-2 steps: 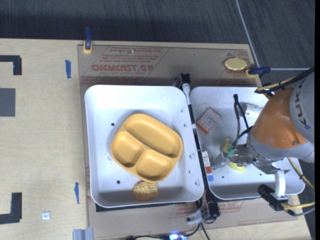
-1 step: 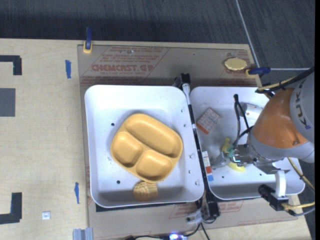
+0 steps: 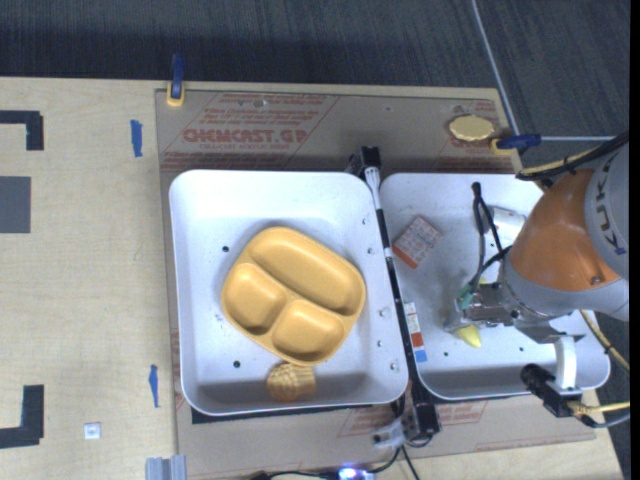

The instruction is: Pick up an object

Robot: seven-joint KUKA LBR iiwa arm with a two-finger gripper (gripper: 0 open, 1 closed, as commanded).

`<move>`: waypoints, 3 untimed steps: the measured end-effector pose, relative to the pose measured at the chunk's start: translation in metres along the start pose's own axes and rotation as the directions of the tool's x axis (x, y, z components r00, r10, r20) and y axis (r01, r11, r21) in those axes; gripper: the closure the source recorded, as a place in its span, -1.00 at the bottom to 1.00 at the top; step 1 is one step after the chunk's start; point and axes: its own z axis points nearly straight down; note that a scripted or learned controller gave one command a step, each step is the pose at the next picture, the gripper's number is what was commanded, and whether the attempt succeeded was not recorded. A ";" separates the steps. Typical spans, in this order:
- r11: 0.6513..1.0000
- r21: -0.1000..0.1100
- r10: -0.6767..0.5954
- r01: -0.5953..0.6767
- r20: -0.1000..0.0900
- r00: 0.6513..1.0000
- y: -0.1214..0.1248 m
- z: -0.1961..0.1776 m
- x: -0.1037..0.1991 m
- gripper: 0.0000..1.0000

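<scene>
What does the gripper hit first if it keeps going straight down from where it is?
Likely the small yellow object on the right bin floor, just beside the gripper. Depth is unclear from this slant, so it might meet bare floor instead.

Setting: robotics lab, fixed test cell. Plywood counter [image 3: 80, 298] carries black fiducial marks [image 3: 22, 130] and blue tape tabs [image 3: 136, 138]. Two shallow white bins [image 3: 190, 268] sit side by side on a printed cardboard sheet [image 3: 250, 128], held by clamps [image 3: 176, 80]. Grey carpet [image 3: 300, 18] beyond. Industrial arm with orange band [image 3: 560, 243] and loose cabling [image 3: 485, 233] reaches in over the right bin.
</scene>
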 end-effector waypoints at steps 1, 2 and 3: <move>1.000 -0.004 -0.001 0.001 0.001 1.000 0.001 -0.010 0.000 1.00; 1.000 0.010 -0.003 0.003 -0.005 1.000 0.021 -0.088 0.087 1.00; 1.000 0.012 -0.001 0.001 -0.004 1.000 -0.002 -0.088 0.045 1.00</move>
